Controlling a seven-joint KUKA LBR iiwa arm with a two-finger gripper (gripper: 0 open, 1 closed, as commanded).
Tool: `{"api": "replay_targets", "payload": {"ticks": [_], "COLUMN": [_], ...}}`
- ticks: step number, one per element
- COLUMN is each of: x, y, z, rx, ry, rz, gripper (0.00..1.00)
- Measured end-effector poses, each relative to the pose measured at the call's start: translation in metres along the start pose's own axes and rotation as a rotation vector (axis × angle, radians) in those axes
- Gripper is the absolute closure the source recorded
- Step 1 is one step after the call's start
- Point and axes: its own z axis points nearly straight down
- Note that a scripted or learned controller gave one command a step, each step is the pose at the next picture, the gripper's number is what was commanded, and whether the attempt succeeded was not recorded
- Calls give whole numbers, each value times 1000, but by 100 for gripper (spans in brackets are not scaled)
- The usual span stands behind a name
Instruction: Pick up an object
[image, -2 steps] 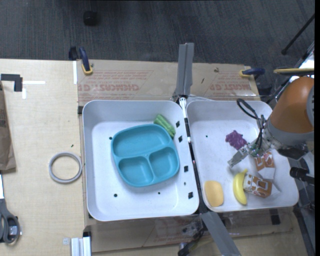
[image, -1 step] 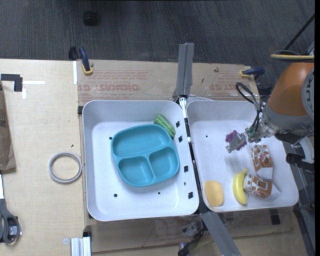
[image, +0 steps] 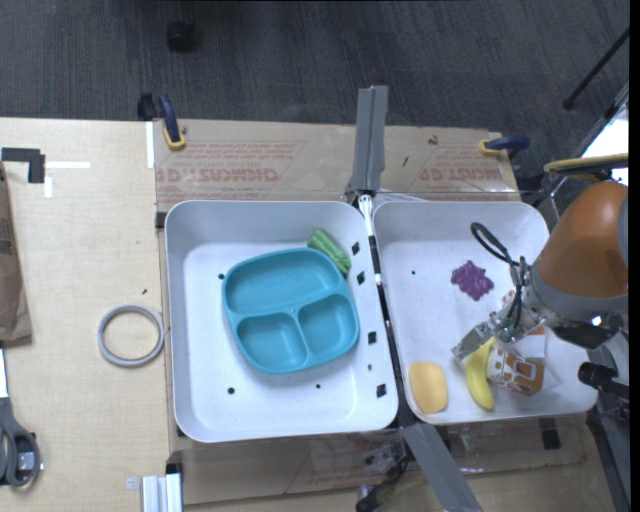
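Banana (image: 480, 378): light, probably smooth plastic, curved; best pinched across its middle. Gripper (image: 478, 343) just above its upper end; spread of fingers impossible to tell.

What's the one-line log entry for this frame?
arm: over right bin | gripper: low by banana | grasp: unconfirmed | left bin: blue tray

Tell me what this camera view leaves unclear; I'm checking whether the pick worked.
- Claw: small and cluttered against the banana; its grip cannot be judged.
- Brown-patterned item: partly covered by the arm, identity unclear.
- Green object: partly hidden behind the blue divided plate.
- Scissors: cut off by the left edge.
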Motion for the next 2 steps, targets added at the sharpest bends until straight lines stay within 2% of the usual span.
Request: {"api": "replay_targets", "payload": {"ticks": [1, 2], "x": [-1, -1], "y": [0, 0], "z": [-9, -9], "rx": [-2, -1], "ry": [-1, -1], "rz": [4, 4], "gripper": [100, 0]}}
